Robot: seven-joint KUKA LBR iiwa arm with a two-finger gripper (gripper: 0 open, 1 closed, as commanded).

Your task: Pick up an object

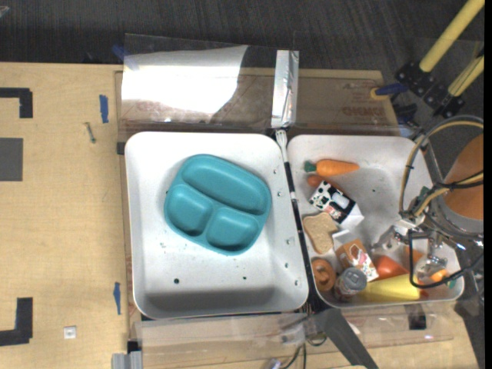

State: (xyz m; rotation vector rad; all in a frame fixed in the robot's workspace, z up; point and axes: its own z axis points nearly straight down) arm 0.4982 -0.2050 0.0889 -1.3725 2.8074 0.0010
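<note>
The right bin (378,181) holds several toy foods. An orange carrot (332,167) lies at its far left, with a black-and-white block (332,201) and a slice of toast (318,231) below it. Along the near wall are a brown pretzel-like piece (323,274), a grey-topped can (352,280), a small orange-and-white packet (358,257), a red round piece (389,267) and a yellow banana (393,288). My gripper (415,248) hangs low over the right end of this bin, just above and right of the red piece and the banana. Cables hide much of it.
The left bin (146,206) carries a teal divided plate (217,203) at its middle. The ridge between the bins (290,214) runs just left of the toys. The arm's orange band (469,181) sits at the right edge. Yellow bars (453,29) cross the far right corner.
</note>
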